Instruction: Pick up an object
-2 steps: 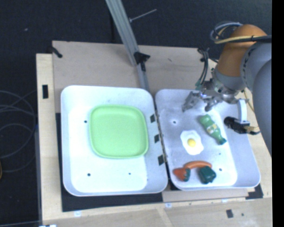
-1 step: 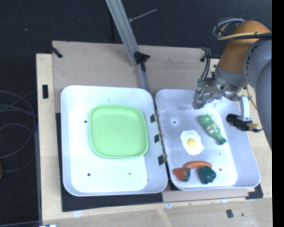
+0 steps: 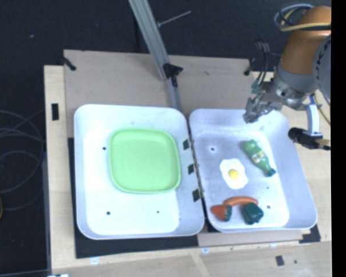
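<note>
The grey arm (image 3: 303, 56) enters from the right, orange band uppermost, wrist angled down-left; its gripper (image 3: 252, 115) hangs low, tip pointing downward.

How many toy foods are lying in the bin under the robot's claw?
4, all in the right bin: a green bottle mid-right, a fried egg at the centre, a sausage and a dark green piece near the front edge.

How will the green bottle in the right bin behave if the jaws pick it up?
The green bottle lies on its side, so a push may roll it. It looks like a small toy, probably light and stiff. Its rounded body could slip between jaws.
</note>
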